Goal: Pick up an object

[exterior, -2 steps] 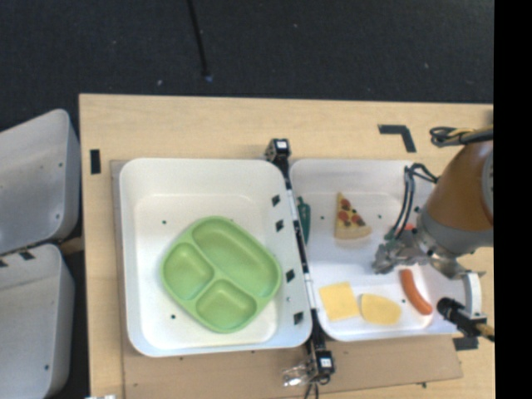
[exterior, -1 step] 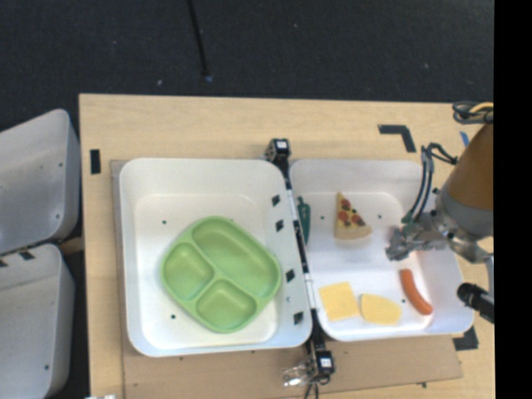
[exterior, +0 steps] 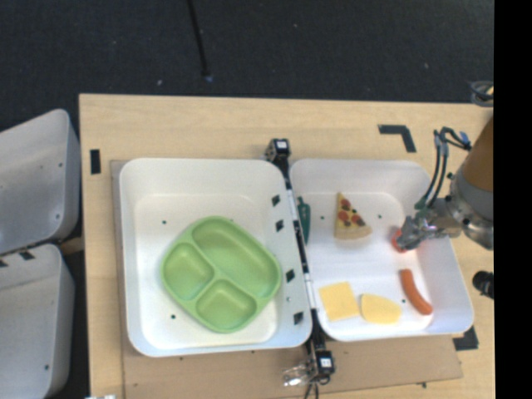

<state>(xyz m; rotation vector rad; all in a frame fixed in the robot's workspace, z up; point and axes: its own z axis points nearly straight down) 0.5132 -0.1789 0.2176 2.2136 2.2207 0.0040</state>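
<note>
The right bin (exterior: 378,177) holds a pizza slice (exterior: 350,217), two yellow cheese pieces (exterior: 338,300) (exterior: 380,308) and a red sausage (exterior: 416,292). My gripper (exterior: 410,235) hangs over the bin's right part, just above the sausage and right of the pizza slice. Something reddish shows at its tip; I cannot tell what it is. The arm's orange band (exterior: 480,160) is at the frame's right edge.
The left bin (exterior: 141,181) holds a green divided plate (exterior: 219,273). A dark green item (exterior: 304,219) lies against the divider between the bins. Cables (exterior: 439,169) run along the wrist. The wooden bench (exterior: 208,123) surrounds both bins.
</note>
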